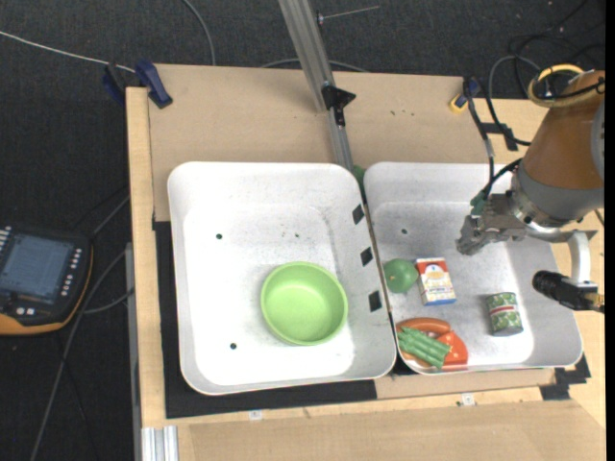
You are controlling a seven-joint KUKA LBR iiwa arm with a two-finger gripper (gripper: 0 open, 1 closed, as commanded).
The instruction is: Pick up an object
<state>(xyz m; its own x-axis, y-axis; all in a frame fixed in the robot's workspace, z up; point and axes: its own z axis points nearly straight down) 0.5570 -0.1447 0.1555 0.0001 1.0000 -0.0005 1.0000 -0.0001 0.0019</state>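
Observation:
My gripper (pixel 473 235) hangs over the right bin (pixel 423 195), above its bare middle part, with nothing seen between its fingers. Below it in the same bin lie a small white and orange carton (pixel 436 281), a green ball (pixel 401 275) to the carton's left, a green can (pixel 504 313) to the right, and an orange plate with green vegetables (pixel 431 345) at the front edge. The carton is closest to the gripper, a short way toward the front.
The left bin (pixel 211 219) holds a light green bowl (pixel 304 303) near its front right. A metal pole (pixel 312 46) slants across the back of the bench. A handheld control pad (pixel 38 277) lies on the floor at the left.

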